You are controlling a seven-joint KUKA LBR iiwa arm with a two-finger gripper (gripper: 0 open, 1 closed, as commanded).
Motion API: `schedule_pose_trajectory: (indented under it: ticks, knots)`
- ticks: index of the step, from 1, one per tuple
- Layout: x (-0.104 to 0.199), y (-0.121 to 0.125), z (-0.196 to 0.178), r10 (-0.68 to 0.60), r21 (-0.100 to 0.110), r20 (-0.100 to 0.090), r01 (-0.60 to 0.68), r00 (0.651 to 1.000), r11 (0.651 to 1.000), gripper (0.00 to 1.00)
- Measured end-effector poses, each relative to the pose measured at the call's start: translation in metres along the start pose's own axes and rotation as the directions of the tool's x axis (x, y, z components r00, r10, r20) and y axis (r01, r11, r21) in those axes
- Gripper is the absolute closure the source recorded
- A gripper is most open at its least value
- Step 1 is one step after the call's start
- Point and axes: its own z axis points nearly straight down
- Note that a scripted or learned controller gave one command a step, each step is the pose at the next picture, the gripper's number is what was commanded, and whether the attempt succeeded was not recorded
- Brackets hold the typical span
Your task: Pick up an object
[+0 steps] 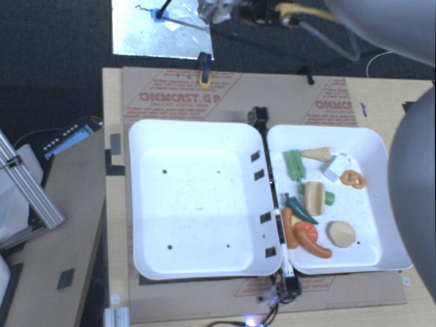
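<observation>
Arm w/ gripper (pixel 219 2) raised beyond bins – jaw state can't tell | toy food clustered in right bin (pixel 371 148) – nothing picked yet | left bin (pixel 146 138) alongside

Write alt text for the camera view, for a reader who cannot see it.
Two shallow white bins sit side by side on a bench; the right bin holds small toy foods, among them a pretzel and an orange carrot. The tool hangs beyond the bins, near the top edge.
</observation>
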Motion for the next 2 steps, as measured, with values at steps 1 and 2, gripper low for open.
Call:
schedule_pose_trajectory:
  ticks: [1, 2]
  knots:
    - [-0.001, -0.003, 0.270, 0.005, 0.019, 0.007, -0.005, 1.000, 1.000, 1.00]
    - [0.000, 0.001, 0.123, 0.001, -0.012, -0.004, -0.001, 1.000, 1.000, 1.00]
